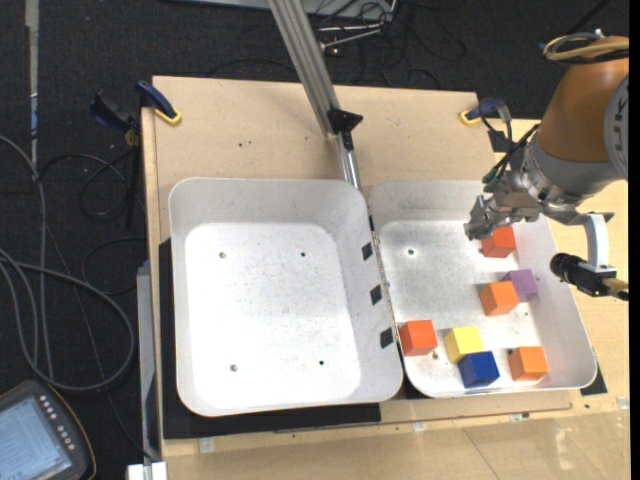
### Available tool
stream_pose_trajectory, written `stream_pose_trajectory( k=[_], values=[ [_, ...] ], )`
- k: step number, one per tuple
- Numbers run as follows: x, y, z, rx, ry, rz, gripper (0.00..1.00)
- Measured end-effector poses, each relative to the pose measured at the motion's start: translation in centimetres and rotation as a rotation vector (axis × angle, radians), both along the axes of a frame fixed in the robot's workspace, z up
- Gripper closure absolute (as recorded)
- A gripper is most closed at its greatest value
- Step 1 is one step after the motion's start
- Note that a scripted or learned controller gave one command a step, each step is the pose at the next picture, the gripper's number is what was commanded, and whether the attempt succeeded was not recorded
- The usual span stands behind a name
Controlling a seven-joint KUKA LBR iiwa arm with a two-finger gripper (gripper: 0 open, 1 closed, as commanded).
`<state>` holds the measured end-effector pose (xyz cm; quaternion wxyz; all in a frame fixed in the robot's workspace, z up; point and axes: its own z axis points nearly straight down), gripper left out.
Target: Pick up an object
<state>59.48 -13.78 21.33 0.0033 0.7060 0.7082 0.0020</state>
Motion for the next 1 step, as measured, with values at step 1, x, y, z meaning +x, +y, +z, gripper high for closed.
stream_pose_trajectory(
  k=[1],
  values=[
    [0.65, 0.45, 4.53, 0.000, 0.001, 0.001, 1.00]
  ],
)
